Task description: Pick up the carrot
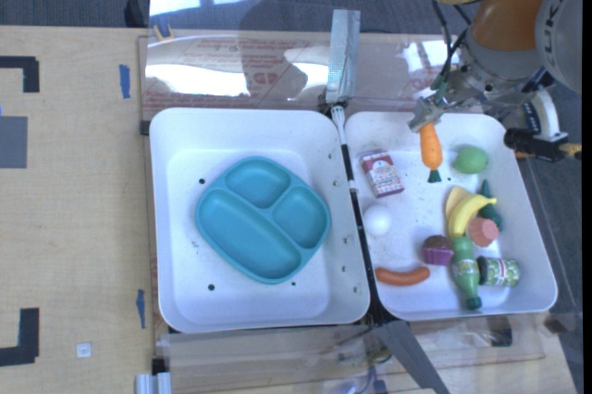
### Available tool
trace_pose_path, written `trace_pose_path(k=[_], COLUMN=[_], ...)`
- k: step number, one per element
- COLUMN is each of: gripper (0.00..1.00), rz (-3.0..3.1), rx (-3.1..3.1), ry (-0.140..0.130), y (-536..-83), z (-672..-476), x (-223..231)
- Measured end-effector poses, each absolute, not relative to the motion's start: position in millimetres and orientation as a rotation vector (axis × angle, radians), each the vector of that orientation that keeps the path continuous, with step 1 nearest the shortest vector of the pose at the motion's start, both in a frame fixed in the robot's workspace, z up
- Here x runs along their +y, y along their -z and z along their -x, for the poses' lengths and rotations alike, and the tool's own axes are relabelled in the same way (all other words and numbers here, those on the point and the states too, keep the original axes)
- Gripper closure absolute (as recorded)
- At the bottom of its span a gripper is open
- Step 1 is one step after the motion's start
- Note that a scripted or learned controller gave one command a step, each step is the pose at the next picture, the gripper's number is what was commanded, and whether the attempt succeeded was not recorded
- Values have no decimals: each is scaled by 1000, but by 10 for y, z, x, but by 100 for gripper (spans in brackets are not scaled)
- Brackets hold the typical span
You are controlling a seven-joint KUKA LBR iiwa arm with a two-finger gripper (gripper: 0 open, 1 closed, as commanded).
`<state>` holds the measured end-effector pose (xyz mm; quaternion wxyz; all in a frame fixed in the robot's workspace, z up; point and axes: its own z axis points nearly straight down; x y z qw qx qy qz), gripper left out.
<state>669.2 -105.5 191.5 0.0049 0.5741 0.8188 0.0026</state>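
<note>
Orange carrot point(431, 146) hangs upright, green tip down, under end effector point(428, 112).

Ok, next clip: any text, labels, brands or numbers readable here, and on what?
Nothing can be read in full.
Red box: white label patch, print too blurred.
Green bottle: label band, too small.
Small jar: label, blurred.
Clear panel behind the bins: faint reddish print, too washed out.
Carrot, by the gripper: no marking.
</note>
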Motion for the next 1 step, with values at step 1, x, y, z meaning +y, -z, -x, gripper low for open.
trace_pose_path(k=[1], gripper=[100], rz=[-1992], rx=[2431], ry=[-1], y=[-1852], z=[-6671], x=[-588])
